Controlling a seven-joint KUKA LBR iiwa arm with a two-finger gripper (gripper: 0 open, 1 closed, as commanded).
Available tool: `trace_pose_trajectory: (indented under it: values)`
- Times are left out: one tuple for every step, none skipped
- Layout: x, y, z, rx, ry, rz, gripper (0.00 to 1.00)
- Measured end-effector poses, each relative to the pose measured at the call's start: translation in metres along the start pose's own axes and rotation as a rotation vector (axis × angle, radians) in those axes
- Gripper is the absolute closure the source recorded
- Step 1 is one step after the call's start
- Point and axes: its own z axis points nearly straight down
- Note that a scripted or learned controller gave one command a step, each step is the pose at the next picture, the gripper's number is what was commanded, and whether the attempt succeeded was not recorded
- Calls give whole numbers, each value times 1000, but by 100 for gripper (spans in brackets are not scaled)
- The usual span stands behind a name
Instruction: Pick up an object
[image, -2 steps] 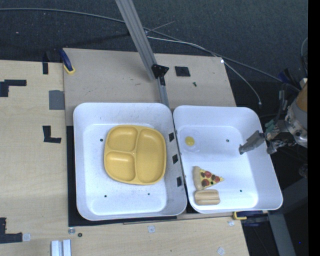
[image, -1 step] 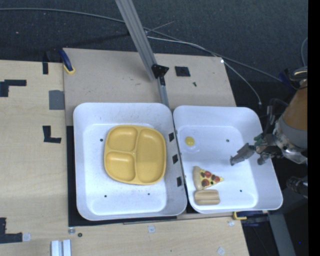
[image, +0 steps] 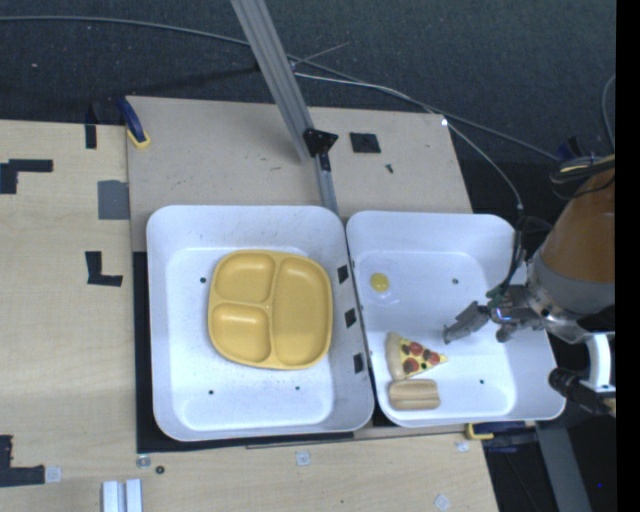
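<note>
Down at the near edge of the right bin (image: 500, 235) sits a little bread roll (image: 413, 394), with a pizza slice toy (image: 411, 355) touching it just above. Gripper (image: 462, 326) hangs over that bin right beside the pizza, fingers spread a bit, nothing between them. Small yellow piece (image: 379, 283) farther back. Left bin (image: 170, 330) has the yellow divided plate (image: 270, 308).

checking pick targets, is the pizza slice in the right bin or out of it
In: the pizza slice lies flat on the right bin's floor, beside the bun.
</note>
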Motion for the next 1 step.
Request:
trace_pose_trajectory:
  values:
    - [4, -3, 44, 1, 0, 0, 0]
